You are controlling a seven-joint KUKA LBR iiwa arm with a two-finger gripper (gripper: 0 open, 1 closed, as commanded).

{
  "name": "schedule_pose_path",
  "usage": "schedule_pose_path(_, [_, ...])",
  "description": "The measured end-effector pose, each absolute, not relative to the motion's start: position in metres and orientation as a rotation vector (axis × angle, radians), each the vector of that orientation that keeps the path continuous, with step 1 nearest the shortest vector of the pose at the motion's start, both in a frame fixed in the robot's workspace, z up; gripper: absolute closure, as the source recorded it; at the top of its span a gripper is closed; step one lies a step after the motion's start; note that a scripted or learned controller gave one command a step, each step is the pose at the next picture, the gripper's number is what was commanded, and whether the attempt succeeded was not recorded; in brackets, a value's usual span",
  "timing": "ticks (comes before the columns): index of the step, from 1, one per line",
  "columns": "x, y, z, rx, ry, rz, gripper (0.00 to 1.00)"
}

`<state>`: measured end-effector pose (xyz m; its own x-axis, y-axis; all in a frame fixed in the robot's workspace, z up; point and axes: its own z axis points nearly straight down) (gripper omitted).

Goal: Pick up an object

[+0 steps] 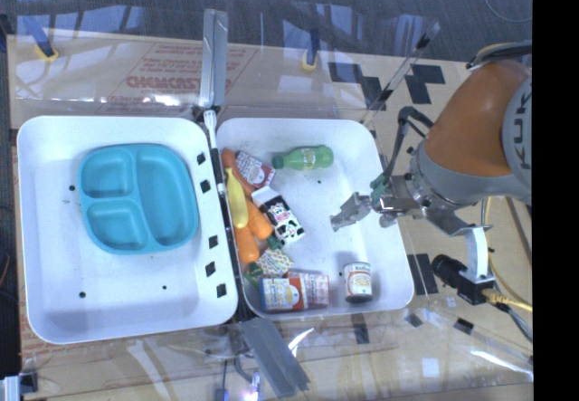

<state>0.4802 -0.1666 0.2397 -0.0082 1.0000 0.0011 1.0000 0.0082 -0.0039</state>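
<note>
1. The task names no single object; the candidates all lie in the right bin [384, 175]. Nearest the end effector [348, 212] is a small jar [358, 281] standing near the bin's front right corner, and a green bottle [304, 157] lying on its side near the back.
2. Along the bin's left wall the things are packed close: a banana [236, 198], a carrot [252, 232], a black-and-white carton [282, 219] and a red-labelled box [291, 290], several touching.
3. Risk, as I judge it: the end effector hangs over bare bin floor between bottle and jar, so a straight descent would likely close on nothing.
4. A reach into the crowded left row could catch two things or push one against the wall; the round bottle may roll away.
5. Whether the end effector is released or clenched, I cannot tell; nothing is visibly gripped.
6. The arm [470, 132] reaches in over the bin's right rim, wrist low, tool pointing leftward. The left bin [36, 236] holds a blue divided plate [138, 197].
</note>
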Motion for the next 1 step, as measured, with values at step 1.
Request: schedule_pose_path(1, [0.4768,-0.2104,0.0918,-1.816,-2.562,0.0,0.0])
